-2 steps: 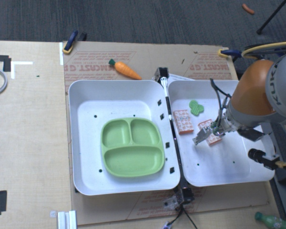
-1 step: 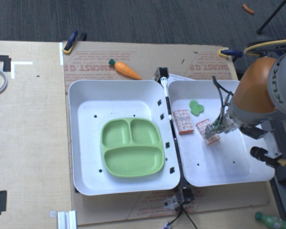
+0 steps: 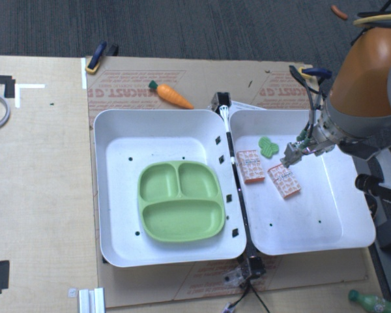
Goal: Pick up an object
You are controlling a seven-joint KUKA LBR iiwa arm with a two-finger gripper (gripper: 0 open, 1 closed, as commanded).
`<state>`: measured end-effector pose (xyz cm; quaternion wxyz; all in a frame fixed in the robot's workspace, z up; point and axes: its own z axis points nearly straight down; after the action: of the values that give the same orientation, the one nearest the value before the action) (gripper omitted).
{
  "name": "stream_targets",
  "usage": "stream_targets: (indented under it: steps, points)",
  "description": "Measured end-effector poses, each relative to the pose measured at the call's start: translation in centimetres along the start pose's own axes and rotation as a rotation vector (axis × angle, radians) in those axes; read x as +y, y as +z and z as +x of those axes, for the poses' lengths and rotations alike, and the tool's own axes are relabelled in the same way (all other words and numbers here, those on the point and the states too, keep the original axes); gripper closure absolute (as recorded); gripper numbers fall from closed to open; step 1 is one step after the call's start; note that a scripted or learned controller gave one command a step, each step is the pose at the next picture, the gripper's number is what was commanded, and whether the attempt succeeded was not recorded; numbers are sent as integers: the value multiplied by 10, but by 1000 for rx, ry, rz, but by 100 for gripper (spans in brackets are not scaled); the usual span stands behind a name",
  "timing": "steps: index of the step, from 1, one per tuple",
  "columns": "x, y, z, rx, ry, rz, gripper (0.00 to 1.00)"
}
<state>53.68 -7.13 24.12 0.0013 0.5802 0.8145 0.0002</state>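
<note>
While the arm (image 3: 368, 77) leans in from the right, its gripper (image 3: 292, 156) hangs low over the right bin (image 3: 326, 230), tip right at the upper edge of a small patterned red-and-white packet (image 3: 284, 180) lying tilted on the bin floor. How the fingers stand I cannot tell from up here; the tip is too small and dark against the packet, and nothing shows clearly pinched between them. A second packet (image 3: 249, 165) of the same look lies just left of the first, close to the bins' shared wall, and a little green piece (image 3: 268, 147) sits just above the pair, near the gripper. Over in the left bin (image 3: 117, 194) a green divided plate (image 3: 181, 201) rests flat in the middle, three compartments facing up. Beyond the bins, on the cardboard (image 3: 202, 77), a toy carrot (image 3: 171, 94) lies at a slant, well apart from everything in play, and a blue-and-yellow clamp (image 3: 96, 57) grips the cardboard's far left corner
</note>
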Motion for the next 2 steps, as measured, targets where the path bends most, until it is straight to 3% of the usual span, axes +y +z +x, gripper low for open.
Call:
stream_targets:
  steps: [1,2]
  points:
    - [0,0,0,0,0,0,0]
    - [-29,49,16,1,-216,1,0]
